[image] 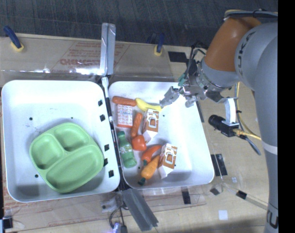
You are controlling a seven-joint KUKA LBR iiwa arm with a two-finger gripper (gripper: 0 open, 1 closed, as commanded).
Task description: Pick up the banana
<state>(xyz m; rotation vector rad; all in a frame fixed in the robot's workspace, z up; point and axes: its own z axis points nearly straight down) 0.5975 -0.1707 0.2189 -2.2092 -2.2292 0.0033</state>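
Note:
The yellow banana (147,104) lies near the back of the right bin (196,149), between a brown sausage (123,101) and a small carton (152,121). My gripper (179,98) hangs over the bin's back right part, just to the right of the banana's tip. It is open, with one finger (168,97) close to the banana and the other toward the bin's right wall. Nothing sits between the fingers.
The right bin also holds a white-and-orange carton (124,115), carrots (136,124), a red tomato (139,142), a green bottle (125,149) and another carton (169,155). A green divided plate (67,157) lies in the left bin (21,96).

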